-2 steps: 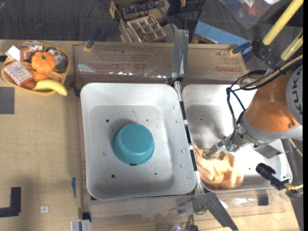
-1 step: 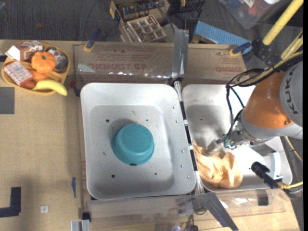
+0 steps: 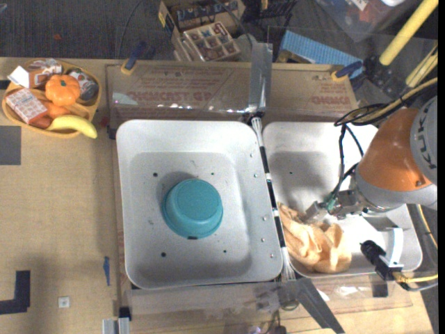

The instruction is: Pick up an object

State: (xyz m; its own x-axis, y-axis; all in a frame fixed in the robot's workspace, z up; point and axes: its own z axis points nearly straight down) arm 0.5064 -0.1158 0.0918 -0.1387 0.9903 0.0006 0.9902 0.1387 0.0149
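A crumpled pale orange cloth (image 3: 313,242) lies in the front left part of the right bin (image 3: 306,152). My gripper (image 3: 321,211) hangs low over the cloth's upper edge, reaching in from the right under the orange-banded wrist (image 3: 396,160). A teal bowl (image 3: 194,207) sits upside down in the middle of the left bin (image 3: 139,158). The cloth rests on the bin floor; whether the gripper touches it is unclear.
A yellow dish of toy food (image 3: 50,99), with an orange pumpkin and a banana, stands at the bench's far left. Cardboard walls (image 3: 188,85) rise behind both bins. Black cables (image 3: 344,152) hang by the arm over the right bin.
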